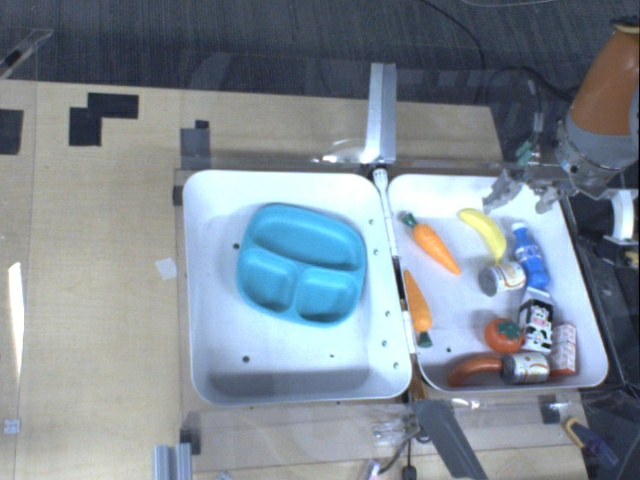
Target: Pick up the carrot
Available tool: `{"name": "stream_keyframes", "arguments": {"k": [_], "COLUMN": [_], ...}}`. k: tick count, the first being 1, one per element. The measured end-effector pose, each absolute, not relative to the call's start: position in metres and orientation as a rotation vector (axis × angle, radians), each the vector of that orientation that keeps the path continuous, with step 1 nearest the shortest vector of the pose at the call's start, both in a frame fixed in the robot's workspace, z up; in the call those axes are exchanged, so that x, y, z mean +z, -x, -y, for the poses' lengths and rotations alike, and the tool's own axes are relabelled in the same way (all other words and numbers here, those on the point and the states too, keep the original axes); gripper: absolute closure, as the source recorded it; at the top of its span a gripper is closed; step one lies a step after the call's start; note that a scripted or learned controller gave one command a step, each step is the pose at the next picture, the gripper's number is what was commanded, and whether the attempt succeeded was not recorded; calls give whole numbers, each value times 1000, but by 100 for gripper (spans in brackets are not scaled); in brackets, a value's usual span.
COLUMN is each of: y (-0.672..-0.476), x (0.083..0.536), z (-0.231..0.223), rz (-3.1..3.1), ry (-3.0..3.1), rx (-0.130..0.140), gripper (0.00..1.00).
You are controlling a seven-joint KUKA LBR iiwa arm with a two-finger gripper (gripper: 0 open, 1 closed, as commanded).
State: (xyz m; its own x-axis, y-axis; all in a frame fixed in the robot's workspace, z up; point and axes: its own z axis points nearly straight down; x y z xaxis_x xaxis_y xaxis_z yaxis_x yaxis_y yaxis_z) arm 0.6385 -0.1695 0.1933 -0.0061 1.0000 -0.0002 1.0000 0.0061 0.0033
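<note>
Two orange carrots lie in the right bin (580, 298). One carrot (434, 247) rests on a slant near the bin's far left, its green top pointing to the far corner. The second carrot (417, 306) lies along the bin's left wall, green end toward the front. My gripper (521, 197) hangs over the far right part of this bin, just beyond the banana (482, 232). Its fingers (497, 195) stand apart and open, with nothing between them. The gripper is well to the right of both carrots and touches neither.
The left bin (215, 358) holds a blue divided plate (300, 263). Crowding the right bin's right and front are a blue bottle (530, 260), a silver can (499, 279), a tomato (503, 335), a sausage (472, 370) and several small containers (545, 346).
</note>
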Motion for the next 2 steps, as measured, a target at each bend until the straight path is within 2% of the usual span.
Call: {"name": "stream_keyframes", "arguments": {"k": [1,2], "y": [-638,-623], "x": [113,104], "z": [111,96], "rz": [-2396,-2189], "ry": [-1982,-2204], "rx": [28,37], "gripper": [0,0]}}
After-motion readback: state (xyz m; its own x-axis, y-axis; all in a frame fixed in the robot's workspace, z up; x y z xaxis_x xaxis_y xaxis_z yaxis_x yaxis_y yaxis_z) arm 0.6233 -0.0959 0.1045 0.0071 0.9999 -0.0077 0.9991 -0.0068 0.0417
